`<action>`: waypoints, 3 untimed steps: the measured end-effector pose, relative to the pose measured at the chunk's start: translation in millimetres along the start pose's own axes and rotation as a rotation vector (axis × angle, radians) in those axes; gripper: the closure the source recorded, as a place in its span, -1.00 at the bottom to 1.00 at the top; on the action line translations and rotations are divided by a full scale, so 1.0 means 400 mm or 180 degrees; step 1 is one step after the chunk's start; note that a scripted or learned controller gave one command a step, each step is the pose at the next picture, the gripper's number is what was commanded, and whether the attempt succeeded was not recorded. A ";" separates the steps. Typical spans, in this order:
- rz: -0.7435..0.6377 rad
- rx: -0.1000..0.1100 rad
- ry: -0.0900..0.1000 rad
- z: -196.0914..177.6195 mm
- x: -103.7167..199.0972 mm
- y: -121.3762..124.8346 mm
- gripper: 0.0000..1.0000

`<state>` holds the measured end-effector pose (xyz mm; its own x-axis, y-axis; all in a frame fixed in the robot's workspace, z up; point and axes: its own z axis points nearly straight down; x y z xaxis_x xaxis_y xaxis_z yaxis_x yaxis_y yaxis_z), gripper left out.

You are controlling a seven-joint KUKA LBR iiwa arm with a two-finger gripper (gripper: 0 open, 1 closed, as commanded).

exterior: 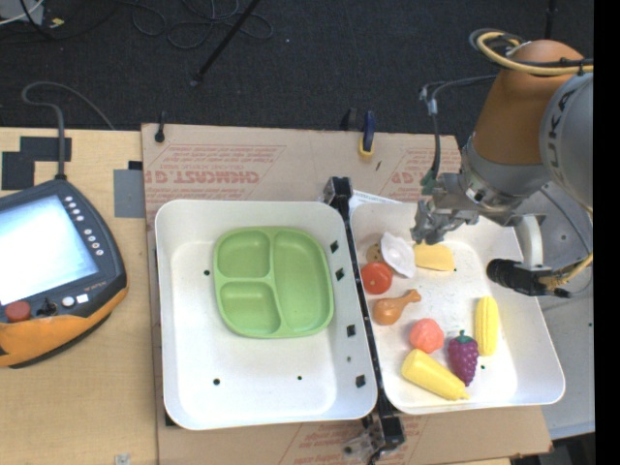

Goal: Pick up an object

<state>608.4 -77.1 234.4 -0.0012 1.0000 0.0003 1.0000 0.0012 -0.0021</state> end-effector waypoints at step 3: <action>0.0004 0.0007 0.0000 0.031 -0.011 -0.001 1.00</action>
<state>608.1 -81.7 221.8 0.0000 1.0000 0.0004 1.0000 0.0000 -0.0042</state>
